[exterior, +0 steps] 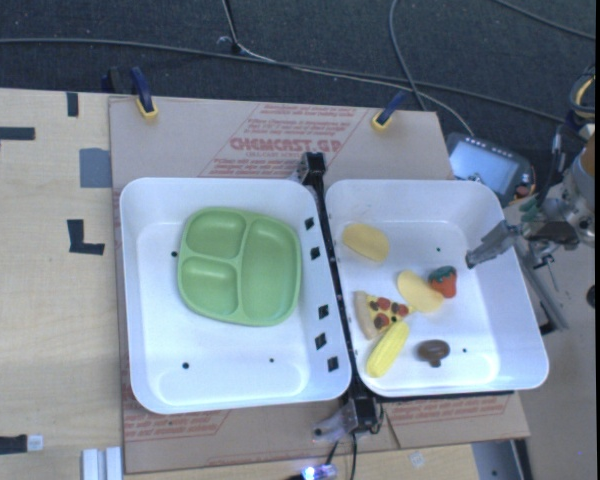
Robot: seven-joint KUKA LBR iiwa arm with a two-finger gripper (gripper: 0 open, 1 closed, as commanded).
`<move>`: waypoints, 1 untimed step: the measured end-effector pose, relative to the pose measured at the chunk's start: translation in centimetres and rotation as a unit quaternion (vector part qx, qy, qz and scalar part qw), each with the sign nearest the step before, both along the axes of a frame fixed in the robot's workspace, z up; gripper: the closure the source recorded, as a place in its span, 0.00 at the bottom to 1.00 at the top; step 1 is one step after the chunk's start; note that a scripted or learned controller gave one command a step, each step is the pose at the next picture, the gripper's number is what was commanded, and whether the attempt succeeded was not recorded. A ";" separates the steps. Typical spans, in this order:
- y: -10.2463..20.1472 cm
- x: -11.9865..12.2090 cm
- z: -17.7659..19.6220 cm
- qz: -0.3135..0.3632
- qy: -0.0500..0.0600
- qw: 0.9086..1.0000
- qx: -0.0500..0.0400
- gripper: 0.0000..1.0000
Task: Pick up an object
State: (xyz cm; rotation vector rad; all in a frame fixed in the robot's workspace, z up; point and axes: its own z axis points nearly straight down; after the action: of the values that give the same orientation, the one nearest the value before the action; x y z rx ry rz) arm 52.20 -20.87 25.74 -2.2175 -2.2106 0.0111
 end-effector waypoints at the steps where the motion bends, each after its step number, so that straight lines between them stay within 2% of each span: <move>1: 0.0 0.2 0.6 0.002 -0.006 1.000 -0.002 0.00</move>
State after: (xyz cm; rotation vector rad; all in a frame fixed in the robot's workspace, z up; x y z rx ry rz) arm 52.44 -20.82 26.37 -2.2204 -2.2221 0.0019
